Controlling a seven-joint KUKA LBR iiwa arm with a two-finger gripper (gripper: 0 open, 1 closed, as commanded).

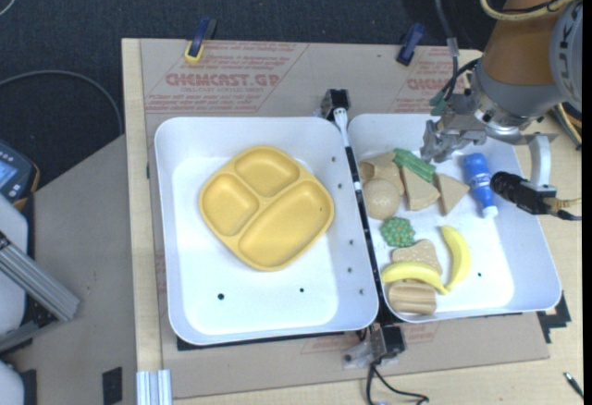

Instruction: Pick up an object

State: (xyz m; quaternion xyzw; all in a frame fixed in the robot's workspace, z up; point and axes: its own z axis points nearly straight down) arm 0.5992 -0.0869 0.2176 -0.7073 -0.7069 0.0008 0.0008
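Several toy foods (416, 227) heaped in right bin (518, 288), centre-right of frame. Gripper (442, 142) low over green piece (413, 163) at pile's upper edge; opening and hold impossible to tell. Yellow divided plate (266, 206) in left bin (185, 209).

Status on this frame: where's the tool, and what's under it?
Tool low over right bin, at its far edge. Green strip and blue bottle close beside it. Nothing seen held. Yellow plate alone in left bin.
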